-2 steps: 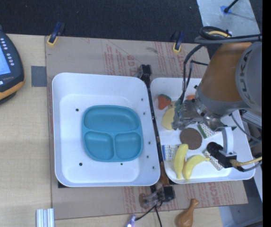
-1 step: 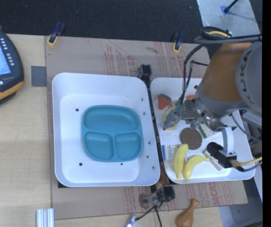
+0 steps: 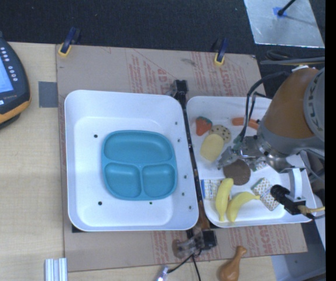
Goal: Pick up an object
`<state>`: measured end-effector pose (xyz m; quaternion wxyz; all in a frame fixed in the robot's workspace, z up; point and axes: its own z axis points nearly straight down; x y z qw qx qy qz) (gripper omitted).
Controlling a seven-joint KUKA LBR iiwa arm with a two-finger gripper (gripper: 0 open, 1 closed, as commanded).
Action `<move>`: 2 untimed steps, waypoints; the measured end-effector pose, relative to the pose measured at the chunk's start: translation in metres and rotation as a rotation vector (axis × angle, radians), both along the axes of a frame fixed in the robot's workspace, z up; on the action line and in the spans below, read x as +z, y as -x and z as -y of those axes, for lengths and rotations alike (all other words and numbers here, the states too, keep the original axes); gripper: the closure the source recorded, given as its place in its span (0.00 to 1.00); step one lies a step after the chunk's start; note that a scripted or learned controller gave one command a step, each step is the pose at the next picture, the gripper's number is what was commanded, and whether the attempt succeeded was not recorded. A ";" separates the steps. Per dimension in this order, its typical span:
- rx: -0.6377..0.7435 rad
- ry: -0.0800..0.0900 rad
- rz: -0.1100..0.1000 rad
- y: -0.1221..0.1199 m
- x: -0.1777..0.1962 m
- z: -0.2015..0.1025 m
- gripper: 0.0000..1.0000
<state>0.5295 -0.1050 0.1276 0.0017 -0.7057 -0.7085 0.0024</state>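
The two-finger metal gripper (image 3: 236, 154) is seen low over the right-hand shallow white bin (image 3: 247, 220), its grey wrist and orange band reaching in from the right. Directly beneath and just in front of it lies a round, dark brown, flat-looking object (image 3: 237, 172) — the likeliest target, judged by how closely the gripper is placed to it. Whether the gripper is open or closed cannot be told, since the tool blurs into the clutter below. Nothing is shown lifted clear of the bin, so the pick is judged not yet done: the grasp and the raise are both left.

The brown object is matte, roughly disc-shaped and partly covered by the tool on its upper edge. Just to the gripper's left a pale yellow oval piece (image 3: 211, 147) is found, with a speckled tan round (image 3: 220, 133) and a red strawberry-like toy (image 3: 203, 125) beyond it. Below the gripper, past the brown disc, two yellow plastic bananas (image 3: 230, 198) lie side by side. Well to its left, in the other white bin (image 3: 80, 113), a blue three-compartment plate (image 3: 139, 163) sits untouched.
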 end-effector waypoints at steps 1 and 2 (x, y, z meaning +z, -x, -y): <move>0.000 -0.001 0.003 -0.060 -0.003 0.029 0.00; 0.002 0.002 0.011 -0.017 -0.032 0.032 0.00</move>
